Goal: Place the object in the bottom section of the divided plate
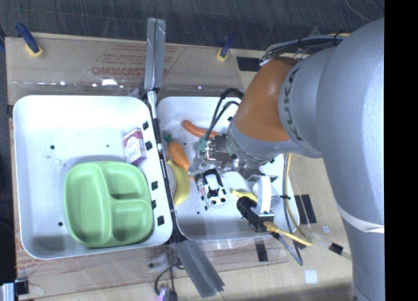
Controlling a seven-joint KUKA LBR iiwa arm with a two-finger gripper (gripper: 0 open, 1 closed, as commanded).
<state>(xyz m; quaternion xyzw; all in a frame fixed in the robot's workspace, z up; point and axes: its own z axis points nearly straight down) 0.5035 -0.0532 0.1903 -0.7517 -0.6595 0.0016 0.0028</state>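
Observation:
A light green divided plate (pixel 91 198) with three sections lies in the left bin (pixel 39 130), toward its front. Just beyond the plate's far right corner stands a small red and white carton (pixel 134 145). My gripper (pixel 211 187) hangs low over the middle of the right bin (pixel 215 228), pointing down. Left of it lie an orange carrot (pixel 178 154) and a yellow banana (pixel 181 187) along the bin's left wall. The arm's wrist hides the bin floor behind the gripper. I see nothing clearly held in the gripper.
An orange sausage-shaped item (pixel 194 127) lies at the back of the right bin. A small yellow piece (pixel 246 194) sits right of the gripper. A divider rail (pixel 157 156) separates the bins. Cables trail at the bench's front right.

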